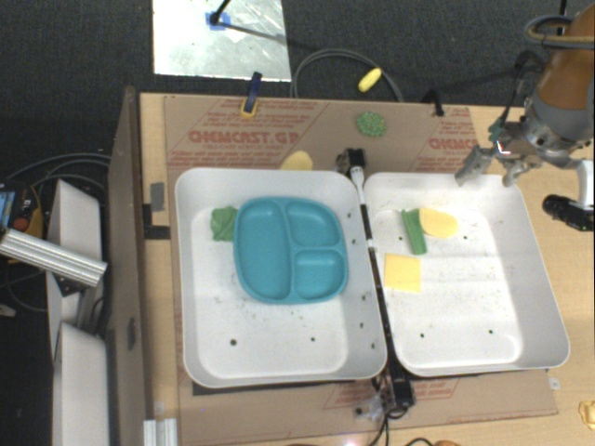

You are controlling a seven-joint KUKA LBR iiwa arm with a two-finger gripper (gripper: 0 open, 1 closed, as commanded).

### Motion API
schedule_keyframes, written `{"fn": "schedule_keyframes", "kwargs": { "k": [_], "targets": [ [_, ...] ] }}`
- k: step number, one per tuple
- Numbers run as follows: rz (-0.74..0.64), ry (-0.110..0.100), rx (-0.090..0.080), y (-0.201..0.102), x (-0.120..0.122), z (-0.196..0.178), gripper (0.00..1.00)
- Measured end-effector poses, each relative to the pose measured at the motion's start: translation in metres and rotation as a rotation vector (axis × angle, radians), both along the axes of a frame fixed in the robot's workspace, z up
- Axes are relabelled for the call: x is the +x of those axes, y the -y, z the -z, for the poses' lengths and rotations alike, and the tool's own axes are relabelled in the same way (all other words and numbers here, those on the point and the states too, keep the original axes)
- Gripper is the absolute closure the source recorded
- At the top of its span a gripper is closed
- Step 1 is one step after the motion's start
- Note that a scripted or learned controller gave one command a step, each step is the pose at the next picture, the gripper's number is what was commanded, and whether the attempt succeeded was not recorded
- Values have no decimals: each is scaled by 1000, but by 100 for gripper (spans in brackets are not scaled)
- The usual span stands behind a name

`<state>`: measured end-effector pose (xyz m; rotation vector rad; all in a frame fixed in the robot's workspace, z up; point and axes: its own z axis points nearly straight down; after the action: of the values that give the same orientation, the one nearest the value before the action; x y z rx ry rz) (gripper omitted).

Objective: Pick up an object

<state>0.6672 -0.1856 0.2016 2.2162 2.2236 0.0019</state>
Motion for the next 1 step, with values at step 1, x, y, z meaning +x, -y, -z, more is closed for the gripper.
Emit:
{"fn": "schedule_keyframes", "kwargs": {
  "k": [1],
  "targets": [
    [-7,-4,3,-79,-4,53,0]
  ]
}}
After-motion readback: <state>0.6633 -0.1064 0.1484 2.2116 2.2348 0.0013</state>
